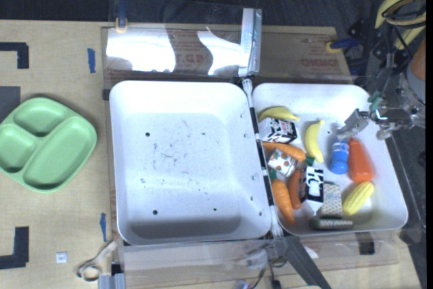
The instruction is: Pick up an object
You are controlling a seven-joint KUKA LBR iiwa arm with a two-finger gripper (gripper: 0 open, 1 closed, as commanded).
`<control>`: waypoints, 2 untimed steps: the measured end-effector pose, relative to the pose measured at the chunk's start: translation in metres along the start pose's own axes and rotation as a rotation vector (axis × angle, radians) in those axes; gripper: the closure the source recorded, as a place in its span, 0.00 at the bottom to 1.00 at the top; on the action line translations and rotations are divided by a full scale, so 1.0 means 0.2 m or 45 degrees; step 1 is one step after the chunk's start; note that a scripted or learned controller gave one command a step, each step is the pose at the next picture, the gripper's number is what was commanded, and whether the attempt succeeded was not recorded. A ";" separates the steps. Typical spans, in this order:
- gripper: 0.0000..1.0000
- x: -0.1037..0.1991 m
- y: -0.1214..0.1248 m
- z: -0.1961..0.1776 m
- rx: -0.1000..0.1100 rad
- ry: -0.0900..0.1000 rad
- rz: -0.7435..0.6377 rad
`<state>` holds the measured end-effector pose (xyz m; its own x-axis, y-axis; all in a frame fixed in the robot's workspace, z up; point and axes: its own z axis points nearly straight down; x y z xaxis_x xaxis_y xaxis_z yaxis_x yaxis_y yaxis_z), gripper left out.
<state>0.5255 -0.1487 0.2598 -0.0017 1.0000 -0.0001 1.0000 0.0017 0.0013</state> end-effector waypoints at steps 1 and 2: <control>0.00 -0.20 0.06 0.40 0.001 0.001 0.057; 0.00 -0.28 0.11 0.82 -0.005 0.010 0.090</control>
<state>0.5484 -0.2042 0.0964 0.0690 0.9976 0.0083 0.9976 -0.0690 0.0051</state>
